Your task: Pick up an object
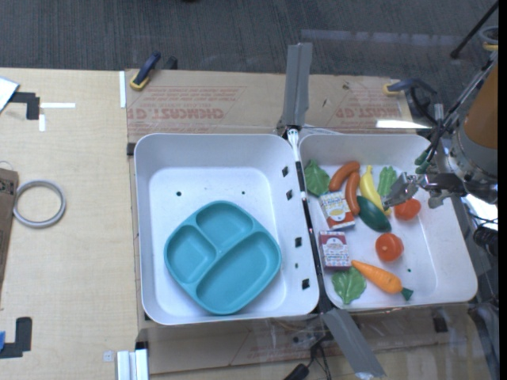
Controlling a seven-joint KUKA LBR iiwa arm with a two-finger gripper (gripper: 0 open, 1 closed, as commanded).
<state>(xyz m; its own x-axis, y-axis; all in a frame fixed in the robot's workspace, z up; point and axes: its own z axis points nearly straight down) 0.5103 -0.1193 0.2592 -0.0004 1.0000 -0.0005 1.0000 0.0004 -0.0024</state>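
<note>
— Where the arm comes in from the right, what does its gripper [402, 190] do?
— It hangs over the right bin [444, 290], fingers spread, gripping nothing, just beside a red tomato [408, 209].
— And the left bin [150, 212]?
— It holds a teal divided plate [223, 256].

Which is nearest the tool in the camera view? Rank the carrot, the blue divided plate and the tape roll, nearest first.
Measured from the tool over the right bin:
1. Carrot, at the right bin's front, below the tool.
2. Blue divided plate, in the left bin.
3. Tape roll, out on the bench at the far left.
</note>
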